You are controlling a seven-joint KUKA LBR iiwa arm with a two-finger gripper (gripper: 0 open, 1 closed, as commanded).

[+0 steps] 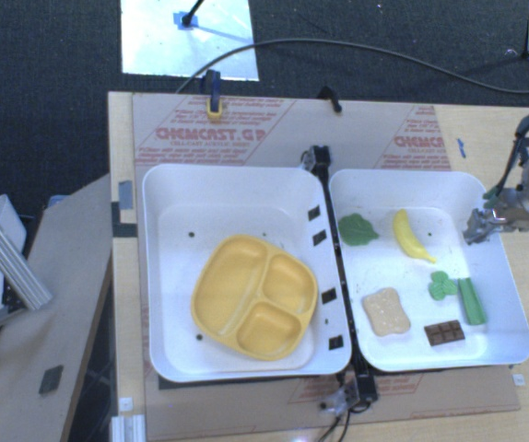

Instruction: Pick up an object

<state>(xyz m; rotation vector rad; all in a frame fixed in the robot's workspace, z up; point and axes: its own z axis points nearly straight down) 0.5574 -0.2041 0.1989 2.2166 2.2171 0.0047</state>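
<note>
The tool (482, 224) sits at the far-right rim of the right bin (504, 274), near the desk's right edge, with nothing visibly between its fingers; how far they are parted I cannot tell, as the view is too small and blurred there. No object is yet picked, so the step in hand looks like choosing one and coming down over it. The candidates all lie in the right bin: a banana (411, 236) toward the far side, a green leaf (358, 230) near the divider, a slice of toast (386, 311) toward the near side, a chocolate piece (445, 333) by the near-right corner, and a green stalk (470, 300) touching a small broccoli-like piece (441, 286). The banana seems the best choice: nearest the tool, well apart from its neighbours, and narrow enough to straddle across its width. The stalk and its neighbour crowd each other, and the bin wall beside them could foul a finger. The left bin (168, 247) carries only a yellow compartment tray (253, 296).
</note>
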